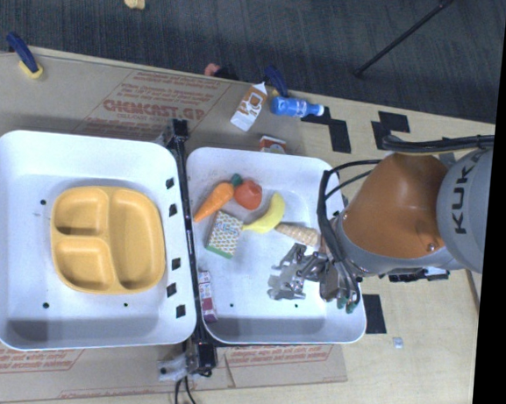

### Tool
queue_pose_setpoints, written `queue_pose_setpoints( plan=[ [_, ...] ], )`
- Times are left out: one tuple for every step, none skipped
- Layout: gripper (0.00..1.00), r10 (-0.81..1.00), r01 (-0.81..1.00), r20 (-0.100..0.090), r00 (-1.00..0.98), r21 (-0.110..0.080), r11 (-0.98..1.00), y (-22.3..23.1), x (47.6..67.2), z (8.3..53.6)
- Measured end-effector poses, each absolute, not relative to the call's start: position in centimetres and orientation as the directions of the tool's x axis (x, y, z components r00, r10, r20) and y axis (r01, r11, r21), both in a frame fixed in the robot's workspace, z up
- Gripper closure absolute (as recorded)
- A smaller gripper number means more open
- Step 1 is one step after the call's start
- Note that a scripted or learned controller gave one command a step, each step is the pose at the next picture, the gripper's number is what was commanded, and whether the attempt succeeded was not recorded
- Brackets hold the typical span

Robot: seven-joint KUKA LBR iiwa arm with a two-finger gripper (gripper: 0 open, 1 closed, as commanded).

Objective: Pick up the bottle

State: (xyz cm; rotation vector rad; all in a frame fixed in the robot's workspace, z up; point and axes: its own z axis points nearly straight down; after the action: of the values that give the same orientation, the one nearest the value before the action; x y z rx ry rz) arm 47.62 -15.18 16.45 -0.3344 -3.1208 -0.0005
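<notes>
The bottle (296, 108) lies on the bench beyond the right bin's (251, 328) far rim. The gripper (295, 280) hangs low inside that bin, well apart from it, its grasp unreadable. Approach stage; next it must reach outward.

Floor (164, 13): dark grey carpet, ribbed texture, top of view. Small yellow scrap (134, 2) lying on it, upper left. Thin dark pole (404, 38) slanting across carpet, upper right. Bench (414, 378): light tan top w/ black tape marks (391, 130) at right. Brown printed cardboard (147, 100) laid over bench. Blue clamp (24, 54) at far left corner. Light even, soft shadows.
</notes>
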Motion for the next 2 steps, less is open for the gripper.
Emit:
queue_pose_setpoints(
  plan=[
    [1.0, 0.156, 0.156, -0.002, -0.988, -0.002, 0.988, -20.96, 47.69, 26.18],
    [1.0, 0.168, 0.168, 0.002, -0.986, 0.0, 0.986, -21.11, 47.65, 25.19]
  ],
)
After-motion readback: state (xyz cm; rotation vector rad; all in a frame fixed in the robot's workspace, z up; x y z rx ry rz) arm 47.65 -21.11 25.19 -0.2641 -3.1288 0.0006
